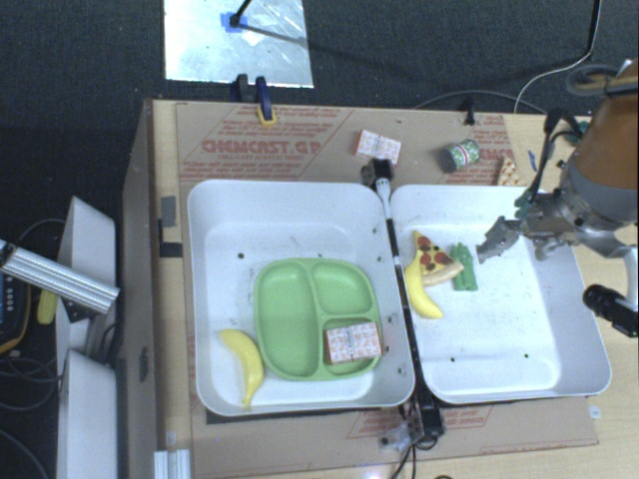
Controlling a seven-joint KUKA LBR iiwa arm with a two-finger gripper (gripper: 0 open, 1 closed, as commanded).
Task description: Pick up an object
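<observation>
Camera view: gripper (pixel 496 239) hangs over the right bin (pixel 559 367), jaws apparently empty, though open or shut I cannot tell. Just left lie a green block (pixel 464 270), pizza slice (pixel 434 255) and banana (pixel 419 292), touching. Best approach is probably to descend squarely over the block, avoiding its neighbours.

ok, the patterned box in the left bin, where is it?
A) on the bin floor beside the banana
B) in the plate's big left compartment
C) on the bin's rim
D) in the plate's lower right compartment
D: the box lies inside the green plate, in its lower right compartment, while the banana rests on the bin floor off the plate's lower left edge.
</observation>
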